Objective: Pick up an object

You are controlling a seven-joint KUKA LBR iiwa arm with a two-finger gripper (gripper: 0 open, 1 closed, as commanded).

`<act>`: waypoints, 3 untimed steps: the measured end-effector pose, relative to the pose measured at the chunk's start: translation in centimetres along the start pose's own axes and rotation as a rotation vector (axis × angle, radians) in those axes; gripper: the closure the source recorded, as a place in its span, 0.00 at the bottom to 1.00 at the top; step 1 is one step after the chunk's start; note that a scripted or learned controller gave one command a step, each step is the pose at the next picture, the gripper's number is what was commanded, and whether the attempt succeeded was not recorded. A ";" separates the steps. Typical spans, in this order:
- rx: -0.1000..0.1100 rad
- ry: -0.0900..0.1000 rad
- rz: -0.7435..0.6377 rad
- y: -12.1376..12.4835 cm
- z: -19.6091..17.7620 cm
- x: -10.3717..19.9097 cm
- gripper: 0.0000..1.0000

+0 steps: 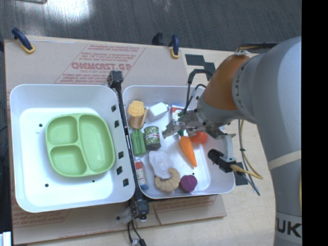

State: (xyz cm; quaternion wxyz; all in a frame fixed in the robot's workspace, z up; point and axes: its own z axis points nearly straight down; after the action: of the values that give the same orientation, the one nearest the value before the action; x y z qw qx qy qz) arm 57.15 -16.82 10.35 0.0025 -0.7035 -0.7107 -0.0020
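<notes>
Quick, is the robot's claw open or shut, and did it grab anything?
Gripper: low in the right bin above the carrot; open or shut cannot be told, no grab visible.

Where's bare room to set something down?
Left bin: white floor around the green divided plate, widest along the near edge. The plate's three compartments are bare. Right bin is crowded: corn, can, carrot, croissant, gripper.
</notes>
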 end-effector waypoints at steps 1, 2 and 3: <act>0.003 -0.002 -0.002 0.0 -1.0 -0.1 1.00; -0.002 -0.006 0.004 -2.2 -11.6 6.7 1.00; -0.004 -0.007 -0.001 -2.1 -12.6 6.7 1.00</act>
State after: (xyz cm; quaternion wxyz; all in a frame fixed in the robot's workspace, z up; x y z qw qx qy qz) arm 54.98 -10.24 23.02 -0.0012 -0.7030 -0.7112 -0.0010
